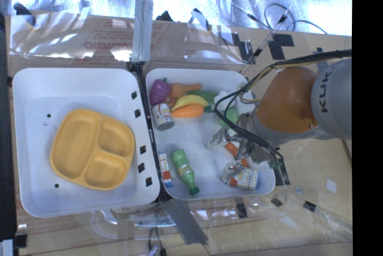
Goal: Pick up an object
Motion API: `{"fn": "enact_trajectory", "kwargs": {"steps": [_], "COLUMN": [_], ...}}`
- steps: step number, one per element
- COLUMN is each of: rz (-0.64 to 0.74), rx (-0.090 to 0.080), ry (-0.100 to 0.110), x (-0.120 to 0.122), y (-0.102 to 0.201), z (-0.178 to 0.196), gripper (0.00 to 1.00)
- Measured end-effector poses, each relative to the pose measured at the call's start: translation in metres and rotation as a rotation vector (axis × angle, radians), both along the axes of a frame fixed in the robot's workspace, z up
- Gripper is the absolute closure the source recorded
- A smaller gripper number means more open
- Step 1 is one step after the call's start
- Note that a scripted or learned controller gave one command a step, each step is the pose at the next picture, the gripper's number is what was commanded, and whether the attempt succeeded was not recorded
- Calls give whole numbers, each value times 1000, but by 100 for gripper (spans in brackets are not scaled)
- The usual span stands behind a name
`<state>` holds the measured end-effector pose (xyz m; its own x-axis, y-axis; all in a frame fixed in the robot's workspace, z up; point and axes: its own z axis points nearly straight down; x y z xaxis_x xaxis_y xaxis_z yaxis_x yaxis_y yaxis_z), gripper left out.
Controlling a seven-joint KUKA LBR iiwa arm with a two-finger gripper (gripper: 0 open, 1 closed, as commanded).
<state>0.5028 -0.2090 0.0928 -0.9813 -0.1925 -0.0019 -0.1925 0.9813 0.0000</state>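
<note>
My gripper point(226, 145) hangs low over the right part of the right bin point(203, 186), under the orange wrist band point(287, 102). A small orange-red piece point(232, 149) shows right at its tip; whether it is held is unclear. Just below lies a crumpled white and red packet point(242, 178). Further left in the same bin are a green bottle point(184, 170), a small can point(163, 116), an orange carrot point(188, 110), a yellow banana point(188, 101) and purple grapes point(159, 91).
The left bin point(36, 87) holds a yellow divided plate point(91, 148). A small red and white tube point(163, 168) lies by the wall between the bins. Black cables point(239, 96) loop from the arm over the right bin's far corner.
</note>
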Motion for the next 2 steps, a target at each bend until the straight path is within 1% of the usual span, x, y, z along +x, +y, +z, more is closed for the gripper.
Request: {"fn": "enact_trajectory", "kwargs": {"steps": [1, 2], "rz": [11, -42], "rx": [-1, -3], "ry": [-4, -10], "x": [3, 73], "y": [3, 21], "z": [11, 120], "gripper": [100, 100]}}
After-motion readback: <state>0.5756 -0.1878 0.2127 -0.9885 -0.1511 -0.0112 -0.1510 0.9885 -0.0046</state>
